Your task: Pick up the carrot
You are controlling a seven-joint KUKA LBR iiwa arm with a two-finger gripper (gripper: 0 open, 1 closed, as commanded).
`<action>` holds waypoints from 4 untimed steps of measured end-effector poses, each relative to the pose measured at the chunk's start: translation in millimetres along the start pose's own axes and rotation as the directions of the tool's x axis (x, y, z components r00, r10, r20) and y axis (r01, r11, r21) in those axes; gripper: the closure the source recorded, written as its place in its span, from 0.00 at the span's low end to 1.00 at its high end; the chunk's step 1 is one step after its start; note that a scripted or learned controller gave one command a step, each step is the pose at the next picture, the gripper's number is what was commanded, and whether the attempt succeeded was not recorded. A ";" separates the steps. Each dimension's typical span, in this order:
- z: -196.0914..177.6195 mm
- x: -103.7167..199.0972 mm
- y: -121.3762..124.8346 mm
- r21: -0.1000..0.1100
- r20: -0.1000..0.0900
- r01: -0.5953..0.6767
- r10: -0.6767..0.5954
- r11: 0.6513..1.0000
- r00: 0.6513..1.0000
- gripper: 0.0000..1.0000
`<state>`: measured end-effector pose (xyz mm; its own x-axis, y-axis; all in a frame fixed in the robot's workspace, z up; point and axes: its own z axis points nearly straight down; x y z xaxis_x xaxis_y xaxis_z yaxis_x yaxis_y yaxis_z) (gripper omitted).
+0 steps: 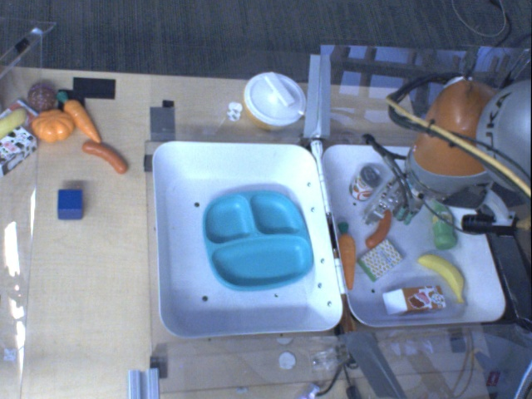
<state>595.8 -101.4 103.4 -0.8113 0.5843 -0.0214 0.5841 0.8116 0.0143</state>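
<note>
The carrot [347, 260] lies along the right bin's [490, 306] left wall at nine o'clock, so the gripper [397, 199], whose state I cannot tell, should probably drop toward seven o'clock, clear the sausage [378, 229], and close across the carrot's width.

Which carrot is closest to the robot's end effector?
The carrot in the right bin, by its left wall. The other carrot lies outside both bins.

Right bin layout around the gripper

The gripper [397, 199] hangs over the right bin [490, 302]; the carrot [347, 261] lies to its lower left by the bin's left wall, the banana [443, 273] to its lower right.
</note>
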 end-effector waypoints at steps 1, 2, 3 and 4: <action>-82.5 -18.5 59.5 0.015 -0.010 -0.363 0.363 0.932 0.932 1.00; -90.8 -36.7 -15.1 0.015 -0.013 -0.222 0.222 0.975 0.975 1.00; -95.9 -11.9 34.1 0.020 -0.009 -0.514 0.514 0.858 0.858 1.00; -115.2 -73.6 -67.2 0.017 -0.008 -0.409 0.409 0.912 0.912 1.00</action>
<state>613.2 -198.8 219.2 -0.5012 0.8653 -0.0053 0.8653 0.5013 0.0044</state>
